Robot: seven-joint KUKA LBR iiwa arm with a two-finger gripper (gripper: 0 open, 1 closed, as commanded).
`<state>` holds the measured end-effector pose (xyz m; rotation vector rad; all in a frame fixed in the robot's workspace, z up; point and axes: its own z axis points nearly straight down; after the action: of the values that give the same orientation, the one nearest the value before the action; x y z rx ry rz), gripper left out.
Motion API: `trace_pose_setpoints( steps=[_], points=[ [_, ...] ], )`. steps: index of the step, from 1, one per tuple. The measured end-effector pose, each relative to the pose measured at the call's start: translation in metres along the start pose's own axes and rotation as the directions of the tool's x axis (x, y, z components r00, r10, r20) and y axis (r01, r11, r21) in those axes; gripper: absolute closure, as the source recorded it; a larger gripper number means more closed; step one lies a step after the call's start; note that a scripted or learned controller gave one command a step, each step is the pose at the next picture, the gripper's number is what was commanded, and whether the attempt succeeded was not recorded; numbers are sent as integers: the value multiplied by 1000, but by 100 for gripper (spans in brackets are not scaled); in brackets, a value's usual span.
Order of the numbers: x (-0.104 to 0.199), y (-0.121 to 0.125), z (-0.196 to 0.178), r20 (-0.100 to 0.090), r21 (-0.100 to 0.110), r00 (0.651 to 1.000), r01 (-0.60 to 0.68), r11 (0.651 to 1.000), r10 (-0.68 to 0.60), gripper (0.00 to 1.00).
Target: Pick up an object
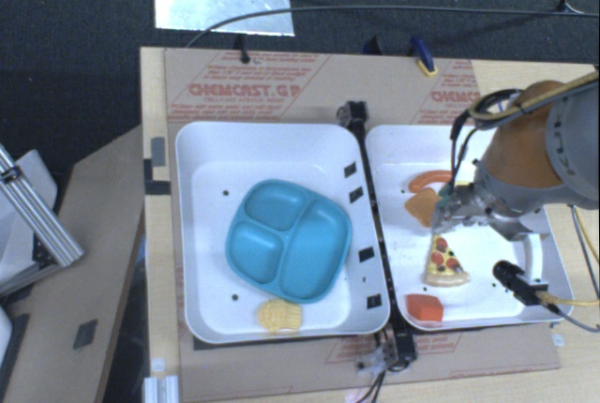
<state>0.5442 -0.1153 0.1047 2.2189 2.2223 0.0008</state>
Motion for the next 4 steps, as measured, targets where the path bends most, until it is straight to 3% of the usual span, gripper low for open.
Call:
trace_pose_setpoints(
  steps=[3,4],
  points=[
    [5,14,-165,0,-4,1000,5,1000,-5,100],
    [5,15,-183,0,-3,1000,4,1000,-4,100]
  ],
)
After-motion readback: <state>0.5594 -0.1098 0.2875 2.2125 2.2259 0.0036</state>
